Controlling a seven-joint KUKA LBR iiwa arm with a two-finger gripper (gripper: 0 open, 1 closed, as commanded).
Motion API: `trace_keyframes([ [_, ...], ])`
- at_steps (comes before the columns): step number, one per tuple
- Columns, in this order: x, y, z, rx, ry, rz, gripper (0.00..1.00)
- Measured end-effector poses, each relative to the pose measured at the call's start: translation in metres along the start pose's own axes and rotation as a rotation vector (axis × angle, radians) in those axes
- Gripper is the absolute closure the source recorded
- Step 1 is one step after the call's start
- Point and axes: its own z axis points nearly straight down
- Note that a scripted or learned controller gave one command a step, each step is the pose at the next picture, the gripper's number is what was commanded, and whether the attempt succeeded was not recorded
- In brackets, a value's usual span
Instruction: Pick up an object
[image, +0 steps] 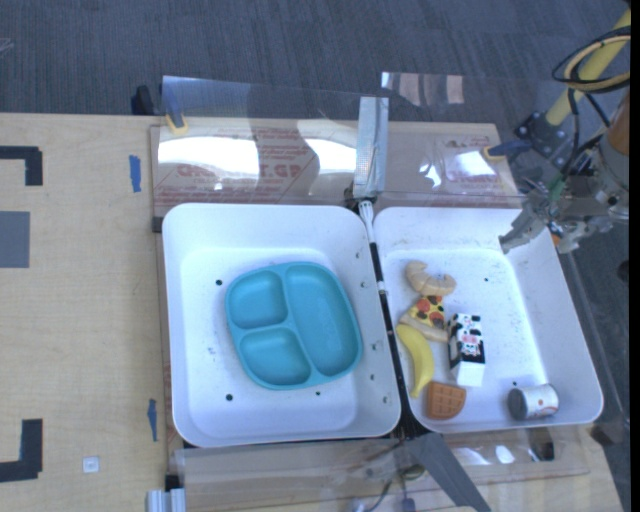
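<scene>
The right bin (520, 300) holds several small toys along its left side. A tan peanut-shaped piece (428, 277) lies at the top, with a pizza slice (432, 312) below it. A yellow banana (417, 355) lies beside a black-and-white milk carton (467, 350). An orange waffle piece (446, 400) sits near the front, and a small can (532, 402) lies on its side at the front right. My gripper (522, 232) hangs over the bin's back right rim, apart from all the toys, with nothing seen in it.
The left bin (190, 300) holds a blue divided plate (292, 322). Clear plastic panels (372, 140) stand behind both bins. Yellow cables (590, 65) loop above the wrist at the upper right. The wooden bench (70, 300) extends to the left.
</scene>
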Motion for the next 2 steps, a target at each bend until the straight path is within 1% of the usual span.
trace_keyframes([
  [1,0.058,-0.010,0.118,0.009,0.002,-0.035,0.00],
  [2,0.022,-0.054,0.177,-0.015,-0.006,-0.162,0.00],
])
